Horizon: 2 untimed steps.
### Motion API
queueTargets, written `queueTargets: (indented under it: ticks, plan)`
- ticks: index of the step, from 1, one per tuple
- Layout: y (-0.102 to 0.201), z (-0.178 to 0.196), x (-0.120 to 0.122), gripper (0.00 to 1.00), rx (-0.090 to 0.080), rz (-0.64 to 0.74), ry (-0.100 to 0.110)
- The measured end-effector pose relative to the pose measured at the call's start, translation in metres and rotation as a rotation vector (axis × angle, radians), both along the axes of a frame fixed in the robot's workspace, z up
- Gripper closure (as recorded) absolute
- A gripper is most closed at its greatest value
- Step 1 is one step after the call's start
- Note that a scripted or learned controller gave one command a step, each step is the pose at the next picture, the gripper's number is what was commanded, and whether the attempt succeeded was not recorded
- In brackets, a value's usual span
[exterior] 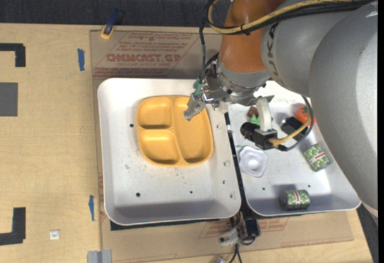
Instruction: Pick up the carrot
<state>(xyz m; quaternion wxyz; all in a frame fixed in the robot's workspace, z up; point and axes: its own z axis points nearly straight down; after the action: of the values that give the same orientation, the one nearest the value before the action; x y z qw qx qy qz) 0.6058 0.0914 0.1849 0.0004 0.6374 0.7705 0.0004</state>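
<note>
Orange carrot (303,114) lies in right white bin (336,196); claw (193,107), state undeterminable, hovers over yellow tray (174,131). Recommend relocating right, descending squarely.

We look down at a slant from one fixed camera above the bench (48,136), close enough to frame both white bins (114,154), the arm (336,45) reaching in from the right.

Divided tray (174,133) set in left bin (120,184). Gripper (193,107) hung over tray's right compartment. In right bin (336,196) — cup (252,160) centre, can (296,197) at near edge, carton (317,157) right.
</note>
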Motion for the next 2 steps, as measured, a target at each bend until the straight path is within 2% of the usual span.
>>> queueTargets:
  ticks: [1, 2]
  plan:
    - [-0.054, 0.000, 0.020, 0.00, -0.001, 0.015, -0.001]
    - [-0.014, 0.000, -0.043, 0.00, 0.000, 0.030, 0.003]
